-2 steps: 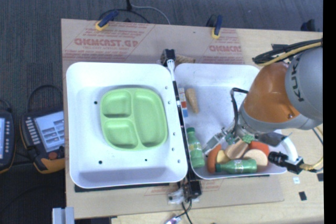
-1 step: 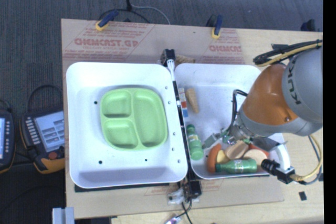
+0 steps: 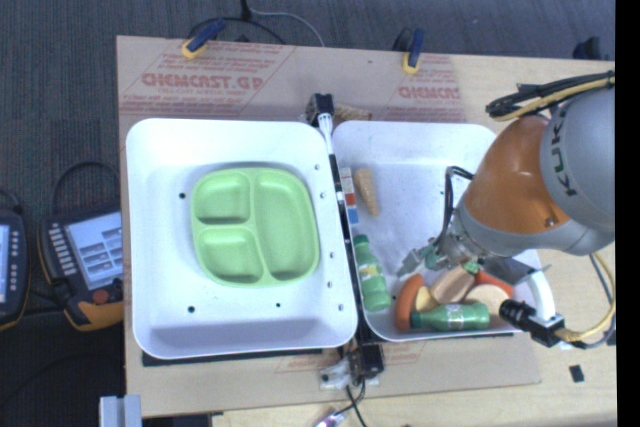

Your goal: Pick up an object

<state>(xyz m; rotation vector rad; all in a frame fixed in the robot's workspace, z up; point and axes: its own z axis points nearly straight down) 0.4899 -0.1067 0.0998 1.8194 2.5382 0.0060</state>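
My gripper [image 3: 428, 258] reaches down into the near part of the right bin [image 3: 410, 140], under the orange band of the arm [image 3: 505, 190]. Just below it lies a cluster of toy food: a tan piece [image 3: 452, 283], an orange piece [image 3: 408, 300], a red-and-white slice [image 3: 490, 293] and a green bottle [image 3: 450, 317] lying on its side. Another green bottle [image 3: 371, 277] lies along the bin's left wall. A tan bread-like piece [image 3: 366, 190] rests farther back. The arm hides the bin's right part.
The left bin [image 3: 150, 215] holds a light green divided plate [image 3: 252, 225]. A black divider with small coloured items [image 3: 345, 200] runs between the bins. Clamps [image 3: 411, 53] and cables sit at the bench's far edge.
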